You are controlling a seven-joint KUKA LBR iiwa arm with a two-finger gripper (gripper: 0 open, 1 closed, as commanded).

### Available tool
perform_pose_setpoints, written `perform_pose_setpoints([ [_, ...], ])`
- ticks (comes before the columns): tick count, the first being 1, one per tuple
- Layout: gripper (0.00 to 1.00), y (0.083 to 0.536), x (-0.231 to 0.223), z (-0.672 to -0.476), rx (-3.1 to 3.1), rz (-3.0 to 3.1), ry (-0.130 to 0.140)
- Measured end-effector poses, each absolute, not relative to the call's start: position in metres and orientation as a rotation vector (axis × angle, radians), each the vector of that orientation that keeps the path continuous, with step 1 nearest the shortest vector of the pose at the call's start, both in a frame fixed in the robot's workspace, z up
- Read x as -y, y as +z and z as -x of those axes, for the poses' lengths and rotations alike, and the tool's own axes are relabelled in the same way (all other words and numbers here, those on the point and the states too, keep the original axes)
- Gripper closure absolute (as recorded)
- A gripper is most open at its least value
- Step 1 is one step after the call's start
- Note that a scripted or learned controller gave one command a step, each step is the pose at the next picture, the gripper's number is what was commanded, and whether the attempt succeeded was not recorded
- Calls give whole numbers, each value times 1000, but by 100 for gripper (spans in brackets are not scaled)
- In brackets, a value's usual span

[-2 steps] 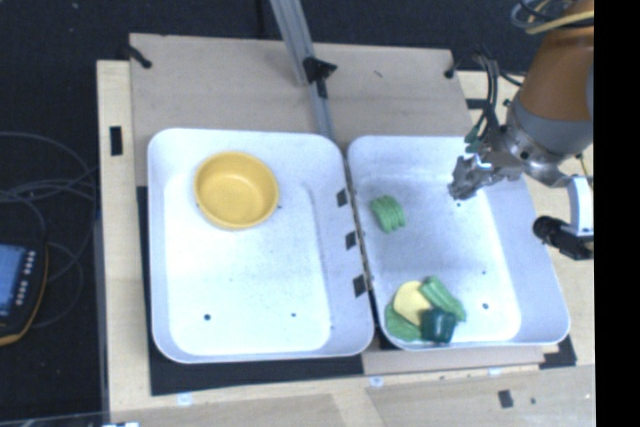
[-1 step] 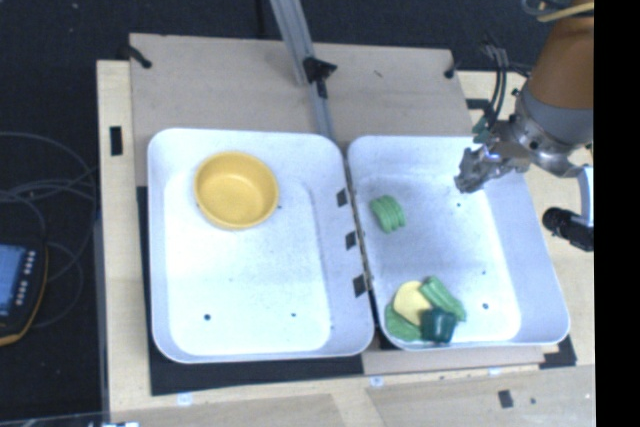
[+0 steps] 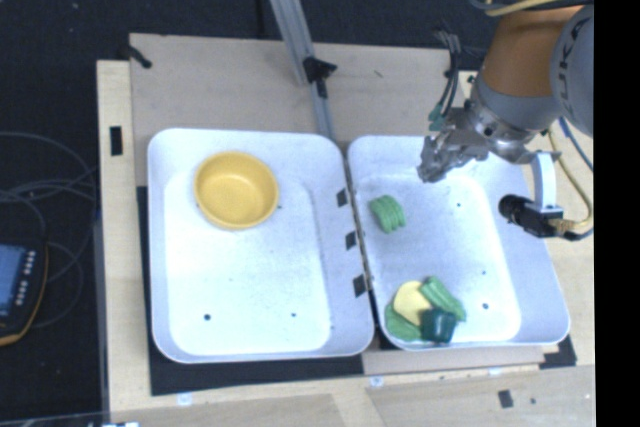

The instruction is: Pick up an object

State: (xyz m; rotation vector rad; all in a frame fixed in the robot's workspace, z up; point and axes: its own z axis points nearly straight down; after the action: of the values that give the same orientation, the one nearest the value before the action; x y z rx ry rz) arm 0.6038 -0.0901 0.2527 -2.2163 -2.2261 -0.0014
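A small green ridged object (image 3: 387,213) lies in the right bin (image 3: 500,315) near its left wall. At that bin's front sits a cluster: a yellow piece (image 3: 408,298), a light green piece (image 3: 441,296) and a dark teal block (image 3: 437,325). My gripper (image 3: 434,167) hangs over the right bin's back part, up and to the right of the ridged object, with nothing visible between its fingers. A yellow bowl (image 3: 236,189) stands in the left bin (image 3: 250,315) at its back left.
A grey metal pole (image 3: 290,15) slants from the top down to the divider between the bins. A black cable fitting (image 3: 525,213) juts over the right bin's right side. A dark device (image 3: 18,285) lies off the bench at the left.
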Motion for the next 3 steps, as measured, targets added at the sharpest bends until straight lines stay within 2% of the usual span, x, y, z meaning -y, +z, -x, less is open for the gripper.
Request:
perform_pose_setpoints([
  [1, 100, 247, 34, -620, 2226, 2217, 0],
  [3, 100, 229, -68, -626, 2225, 2218, -1],
])
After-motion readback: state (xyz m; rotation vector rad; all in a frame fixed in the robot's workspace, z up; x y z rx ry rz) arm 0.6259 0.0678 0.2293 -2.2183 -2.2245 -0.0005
